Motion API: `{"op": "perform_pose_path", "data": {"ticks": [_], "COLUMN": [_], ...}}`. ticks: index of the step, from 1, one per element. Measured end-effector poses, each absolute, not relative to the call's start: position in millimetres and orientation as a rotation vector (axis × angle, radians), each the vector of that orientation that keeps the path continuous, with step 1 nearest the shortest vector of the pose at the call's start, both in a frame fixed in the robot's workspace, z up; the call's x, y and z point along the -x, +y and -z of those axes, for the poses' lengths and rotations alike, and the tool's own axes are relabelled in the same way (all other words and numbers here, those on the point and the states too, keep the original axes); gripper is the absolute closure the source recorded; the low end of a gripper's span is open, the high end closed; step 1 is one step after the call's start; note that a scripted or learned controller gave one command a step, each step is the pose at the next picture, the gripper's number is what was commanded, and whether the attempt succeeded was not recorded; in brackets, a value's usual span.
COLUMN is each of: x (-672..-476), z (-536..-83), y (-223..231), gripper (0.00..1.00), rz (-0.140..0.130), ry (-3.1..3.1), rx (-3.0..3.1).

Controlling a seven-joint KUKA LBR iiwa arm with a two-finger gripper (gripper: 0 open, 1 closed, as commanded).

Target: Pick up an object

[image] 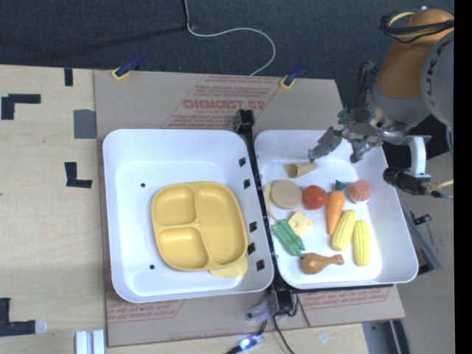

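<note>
Left bin (118, 198) is just holding a yellow tray (198, 224). All the toy food, like the tomato (314, 197) and carrot (335, 208), is sitting in the right bin (398, 257). The hand (341, 152) is hovering above it, fingers apart, gripping nothing, so the pick isn't done yet.

A single camera hangs fixed above the bench (44, 198), tilted down from the near side at middling height, taking in both bins (118, 153) whole, the cardboard beneath them, and the arm (413, 65) entering from the right.
</note>
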State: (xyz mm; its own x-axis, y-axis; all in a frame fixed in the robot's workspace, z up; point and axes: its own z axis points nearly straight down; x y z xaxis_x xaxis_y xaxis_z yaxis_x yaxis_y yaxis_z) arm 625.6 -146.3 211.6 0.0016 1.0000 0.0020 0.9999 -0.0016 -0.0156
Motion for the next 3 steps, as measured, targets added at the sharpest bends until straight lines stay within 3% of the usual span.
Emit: {"op": "perform_pose_path", "data": {"ticks": [1,3], "x": [-628.5,-624.3], "z": [-220,-119], "y": [-146,-138], "gripper": [0.00,0.00], "rz": [-0.002,-0.007], "ry": [-2.222,-2.222], "rx": [2.219,2.217]}}
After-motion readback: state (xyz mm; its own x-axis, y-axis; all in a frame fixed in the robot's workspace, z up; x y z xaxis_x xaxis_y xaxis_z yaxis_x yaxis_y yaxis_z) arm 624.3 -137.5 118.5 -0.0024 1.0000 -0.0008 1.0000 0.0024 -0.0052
